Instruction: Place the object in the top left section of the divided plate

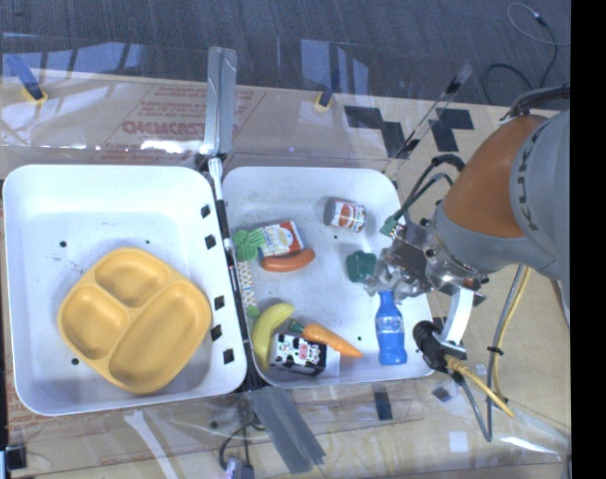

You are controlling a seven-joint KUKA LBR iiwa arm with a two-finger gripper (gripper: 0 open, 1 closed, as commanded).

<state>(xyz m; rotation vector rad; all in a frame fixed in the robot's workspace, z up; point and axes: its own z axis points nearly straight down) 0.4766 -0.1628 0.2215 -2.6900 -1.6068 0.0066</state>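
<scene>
**Divided plate (133, 332) bare in left bin, gripper low over blue bottle in right bin**

Yellow, three sections, lying flat on the floor of the left bin (43, 208), towards its near side. Nothing resting in any section, the top left one included.

Across the centre divider, in the right bin (283, 193): a blue bottle (388, 329) near the right wall, cap end pointing up towards the gripper (394, 279). Gripper directly over that cap end, touching or just above it; cannot tell which. Open or closed: cannot tell from this angle, with the wrist hardware blocking the tips. Grey arm with orange band (487, 193) reaching in from the right.

Just left of the gripper, a small dark green object (360, 265). Further back, a small can (345, 215) on its side. Towards the divider, a green and white packet (268, 239) with a sausage (287, 260) just beside it. At the near edge, a banana (268, 327), a carrot (330, 339) and a black and white carton (303, 355) bunched close together, well apart from the plate.
</scene>
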